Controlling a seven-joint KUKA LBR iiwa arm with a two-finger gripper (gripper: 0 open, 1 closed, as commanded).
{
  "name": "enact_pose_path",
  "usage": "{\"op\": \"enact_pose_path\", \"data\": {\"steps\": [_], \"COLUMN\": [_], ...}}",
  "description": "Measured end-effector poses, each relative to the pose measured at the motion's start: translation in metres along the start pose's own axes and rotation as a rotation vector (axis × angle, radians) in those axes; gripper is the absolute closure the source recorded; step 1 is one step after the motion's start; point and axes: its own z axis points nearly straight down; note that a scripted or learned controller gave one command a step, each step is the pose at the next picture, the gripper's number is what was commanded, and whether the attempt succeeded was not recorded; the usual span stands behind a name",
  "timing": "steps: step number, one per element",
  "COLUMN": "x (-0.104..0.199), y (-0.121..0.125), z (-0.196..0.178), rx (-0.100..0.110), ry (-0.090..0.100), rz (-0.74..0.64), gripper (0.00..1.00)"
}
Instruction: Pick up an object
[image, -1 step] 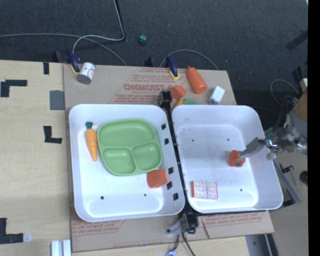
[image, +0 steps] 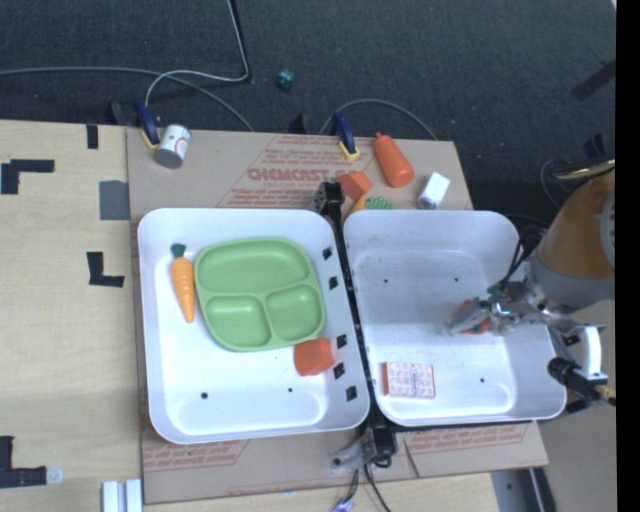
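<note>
My gripper (image: 468, 322) is low inside the right bin (image: 430, 235), near its right side, with the grey arm and orange band reaching in from the right. A small reddish patch shows at the gripper's tip; I cannot tell whether it is a held object. A pink patterned square card (image: 408, 380) lies flat on the right bin's floor, nearer the front and left of the gripper. The left bin (image: 160, 330) holds a green divided plate (image: 262, 293), a toy carrot (image: 183, 285) to its left and an orange-red block (image: 314, 356) at the plate's lower right.
Behind the bins, on the cardboard, lie an orange bottle-shaped toy (image: 393, 160), an orange block (image: 355, 186), a white cube (image: 434, 189), a small can (image: 173, 145) and two blue clamps (image: 347, 140). A black divider strip (image: 345, 300) runs between the bins.
</note>
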Motion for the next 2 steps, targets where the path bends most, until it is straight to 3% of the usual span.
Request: {"op": "enact_pose_path", "data": {"steps": [1,2], "x": [0.011,0.011], "y": [0.024,0.025], "z": [0.013,0.003], "rx": [-0.006,-0.009], "ry": [-0.004,-0.006], "rz": [-0.001,-0.002], "gripper": [0.00,1.00]}}
